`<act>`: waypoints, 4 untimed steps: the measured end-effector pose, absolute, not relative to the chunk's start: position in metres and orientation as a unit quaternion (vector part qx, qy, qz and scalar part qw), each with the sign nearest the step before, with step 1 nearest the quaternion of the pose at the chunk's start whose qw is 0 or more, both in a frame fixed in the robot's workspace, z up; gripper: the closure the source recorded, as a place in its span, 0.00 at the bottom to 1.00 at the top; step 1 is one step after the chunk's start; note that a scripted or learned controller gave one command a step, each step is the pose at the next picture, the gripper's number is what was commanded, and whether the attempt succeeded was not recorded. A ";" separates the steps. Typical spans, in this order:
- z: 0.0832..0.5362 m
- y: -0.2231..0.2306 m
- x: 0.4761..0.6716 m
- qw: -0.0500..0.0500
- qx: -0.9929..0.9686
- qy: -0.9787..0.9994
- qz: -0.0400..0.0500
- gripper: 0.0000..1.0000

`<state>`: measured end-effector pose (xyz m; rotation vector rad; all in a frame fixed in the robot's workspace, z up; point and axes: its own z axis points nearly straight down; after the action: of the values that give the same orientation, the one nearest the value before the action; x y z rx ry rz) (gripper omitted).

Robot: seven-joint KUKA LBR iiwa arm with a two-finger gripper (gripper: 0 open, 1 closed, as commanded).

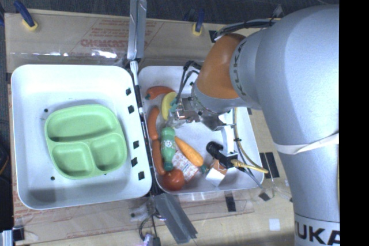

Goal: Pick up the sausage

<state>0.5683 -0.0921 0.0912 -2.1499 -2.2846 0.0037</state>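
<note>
We see the claw (183, 112) low in the right bin (245, 129), among the toy food at that bin's middle. Its fingertips are lost in the dark metal and clutter, so we cannot tell how they stand. The sausage (153, 127) lies just left of the claw, along the bin's left wall, a long reddish-orange piece running far to near. Nothing of it sits between the fingers. Between sausage and claw we find a banana (168, 104) and a green bottle (168, 144). A carrot (189, 151) lies nearer and slightly right of the claw, and a tomato (173, 180) rests at the near edge. The left bin (34, 89) bears a green divided tray (86, 140).
</note>
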 end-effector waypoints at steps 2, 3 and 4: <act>0.134 -0.117 0.545 0.001 -0.688 -0.726 0.001 1.00; 0.259 -0.075 0.509 0.000 -0.576 -0.817 0.000 1.00; 0.269 -0.075 0.509 0.000 -0.574 -0.819 0.000 1.00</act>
<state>0.5093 -0.0748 0.2685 -1.8039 -2.5730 0.0005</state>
